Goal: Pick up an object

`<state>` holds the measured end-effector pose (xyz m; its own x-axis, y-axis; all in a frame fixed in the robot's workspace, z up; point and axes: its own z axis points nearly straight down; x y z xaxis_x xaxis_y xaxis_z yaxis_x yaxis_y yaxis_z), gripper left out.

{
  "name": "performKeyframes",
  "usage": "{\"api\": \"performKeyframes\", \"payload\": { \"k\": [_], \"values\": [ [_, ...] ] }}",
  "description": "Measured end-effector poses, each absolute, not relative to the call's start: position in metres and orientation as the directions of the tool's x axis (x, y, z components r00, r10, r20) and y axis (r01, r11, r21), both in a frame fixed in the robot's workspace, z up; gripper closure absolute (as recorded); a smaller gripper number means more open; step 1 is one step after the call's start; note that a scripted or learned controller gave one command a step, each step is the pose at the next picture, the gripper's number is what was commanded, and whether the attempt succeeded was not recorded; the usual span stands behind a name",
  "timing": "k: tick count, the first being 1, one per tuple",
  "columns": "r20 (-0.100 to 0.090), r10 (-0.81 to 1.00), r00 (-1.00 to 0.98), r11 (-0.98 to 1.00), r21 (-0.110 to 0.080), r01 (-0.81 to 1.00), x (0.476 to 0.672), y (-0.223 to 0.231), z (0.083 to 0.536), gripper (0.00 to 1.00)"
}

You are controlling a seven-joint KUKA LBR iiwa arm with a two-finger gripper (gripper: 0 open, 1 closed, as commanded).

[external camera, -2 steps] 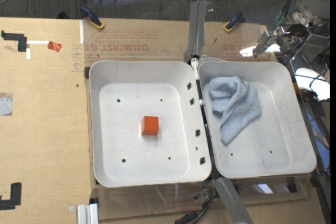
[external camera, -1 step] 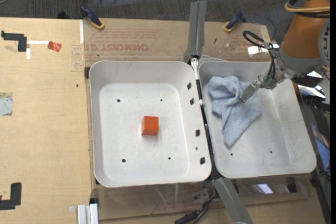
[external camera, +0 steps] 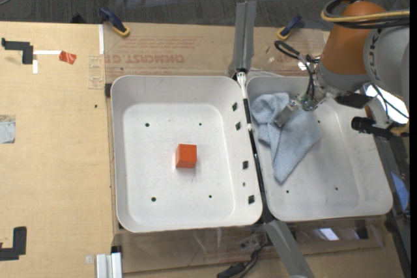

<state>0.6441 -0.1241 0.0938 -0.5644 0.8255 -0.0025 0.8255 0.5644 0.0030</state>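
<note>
We see the arm (external camera: 365, 42) angled down-left, its gripper (external camera: 290, 112) pinching the pale blue cloth (external camera: 287, 137) in the right bin (external camera: 352, 195).

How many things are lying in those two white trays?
2. An orange block sits near the middle of the left bin; a blue-grey cloth lies in the right bin. The cloth could hide something beneath it.

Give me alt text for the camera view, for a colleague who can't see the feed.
The arm's pincer reaches in from the right and sits on a crumpled pale blue cloth in the right white bin. An orange block lies alone near the middle of the left white bin.
</note>
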Motion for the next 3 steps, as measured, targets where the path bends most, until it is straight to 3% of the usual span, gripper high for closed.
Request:
{"api": "performKeyframes", "payload": {
  "k": [1,2,3],
  "values": [
    [-0.004,0.828,-0.561,0.561,0.005,0.828,0.645,-0.125,0.104,1.0],
    [-0.001,0.947,-0.32,0.32,-0.001,0.947,0.596,-0.158,0.139,1.0],
    [-0.001,0.974,-0.227,0.227,-0.001,0.974,0.58,-0.057,0.202,1.0]
  ]
}}
